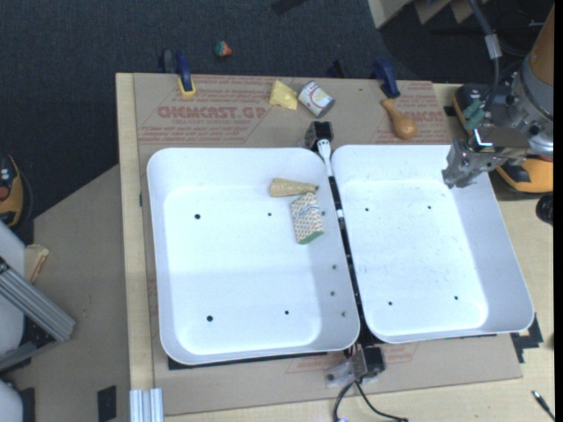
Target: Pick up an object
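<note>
In the left bin, near its upper right corner, lie a tan cone-shaped piece and, just below it and touching or nearly so, a small patterned packet; what either is made of is hard to make out. On the counter behind the bins sit a yellow wedge, a small box and a brown wooden piece. The claw hangs over the right bin's upper right corner, well apart from both objects, gripping nothing; whether it is open or closed, I cannot tell.
</note>
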